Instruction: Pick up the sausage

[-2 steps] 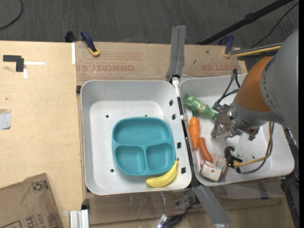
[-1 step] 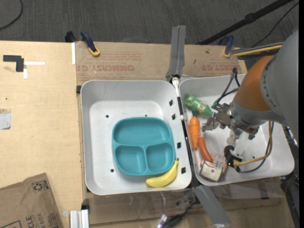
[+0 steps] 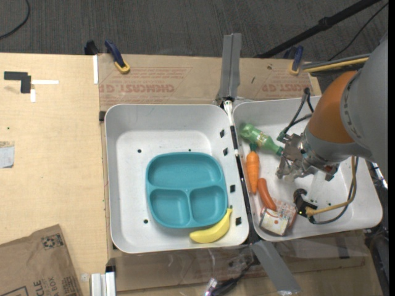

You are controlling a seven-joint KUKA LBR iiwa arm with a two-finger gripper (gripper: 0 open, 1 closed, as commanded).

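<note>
The sausage (image 3: 266, 194), a short reddish-orange link, lies at a slant in the right bin (image 3: 364, 211), near the bin's left wall. My gripper (image 3: 288, 167) hangs low over the same bin, a little up and to the right of the sausage's upper end and apart from it. Nothing is seen in its grasp. The grey arm with its orange band (image 3: 328, 113) comes in from the right and hides the bin floor beneath it.
An orange carrot (image 3: 252, 168) lies just above the sausage, and a green bottle-shaped item (image 3: 260, 139) sits farther back. A small white and red packet (image 3: 278, 219) rests at the bin's front. The left bin (image 3: 123, 165) holds a teal divided plate (image 3: 185, 190) and a banana (image 3: 212, 229).
</note>
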